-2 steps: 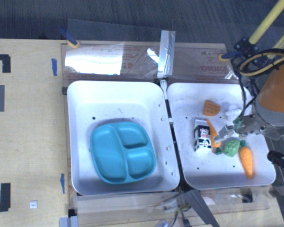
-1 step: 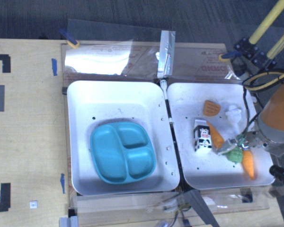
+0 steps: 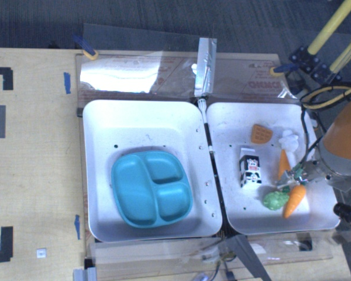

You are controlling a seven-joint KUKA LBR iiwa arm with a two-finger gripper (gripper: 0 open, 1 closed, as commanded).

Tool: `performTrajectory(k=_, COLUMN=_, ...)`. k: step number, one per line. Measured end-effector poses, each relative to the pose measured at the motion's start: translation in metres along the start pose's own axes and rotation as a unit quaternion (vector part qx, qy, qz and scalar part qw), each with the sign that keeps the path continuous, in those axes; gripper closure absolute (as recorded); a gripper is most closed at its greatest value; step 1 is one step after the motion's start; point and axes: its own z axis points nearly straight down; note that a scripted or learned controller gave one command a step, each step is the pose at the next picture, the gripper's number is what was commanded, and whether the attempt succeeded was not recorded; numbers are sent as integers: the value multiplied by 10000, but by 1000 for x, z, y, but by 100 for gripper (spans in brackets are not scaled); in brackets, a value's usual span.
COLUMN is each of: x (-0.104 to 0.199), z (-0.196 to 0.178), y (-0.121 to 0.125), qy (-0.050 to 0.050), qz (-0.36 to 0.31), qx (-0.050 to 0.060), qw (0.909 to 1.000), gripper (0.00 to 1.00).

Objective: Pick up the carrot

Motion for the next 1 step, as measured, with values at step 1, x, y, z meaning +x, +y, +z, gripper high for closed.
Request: performTrajectory(k=1, x=71, z=-113, y=-3, qy=-28, qz=537, qx=70, qw=9985, gripper=100)
